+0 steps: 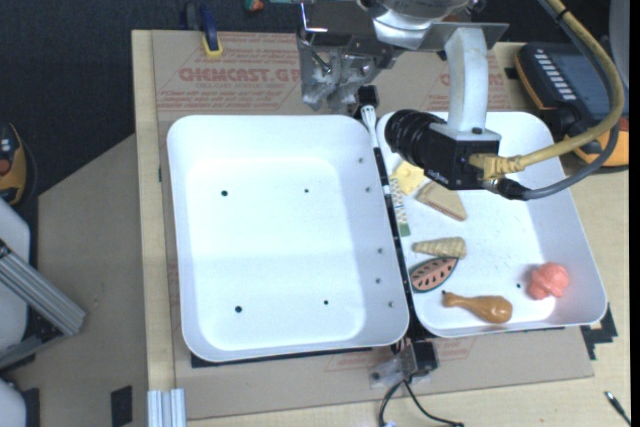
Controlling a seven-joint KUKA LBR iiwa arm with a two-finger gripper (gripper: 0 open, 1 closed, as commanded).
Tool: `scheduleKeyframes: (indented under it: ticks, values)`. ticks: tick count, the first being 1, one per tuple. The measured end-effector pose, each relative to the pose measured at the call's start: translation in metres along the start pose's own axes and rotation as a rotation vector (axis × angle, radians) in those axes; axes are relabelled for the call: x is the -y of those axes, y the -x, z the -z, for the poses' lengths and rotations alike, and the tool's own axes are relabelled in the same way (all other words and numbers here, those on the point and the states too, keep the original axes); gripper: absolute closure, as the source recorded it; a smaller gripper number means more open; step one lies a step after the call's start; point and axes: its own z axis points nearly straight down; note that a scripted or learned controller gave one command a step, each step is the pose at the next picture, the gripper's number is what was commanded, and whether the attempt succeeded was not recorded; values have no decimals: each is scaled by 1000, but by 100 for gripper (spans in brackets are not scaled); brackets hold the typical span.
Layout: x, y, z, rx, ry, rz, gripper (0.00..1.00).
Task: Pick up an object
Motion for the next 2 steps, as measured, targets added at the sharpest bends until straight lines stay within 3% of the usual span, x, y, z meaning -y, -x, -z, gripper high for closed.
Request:
scheduleKeyframes:
  ticks: [1,2]
  values:
    - [-1,0,-4,4,-7,-1,0]
    - [-4,1,-154,12,-24,-4,0]
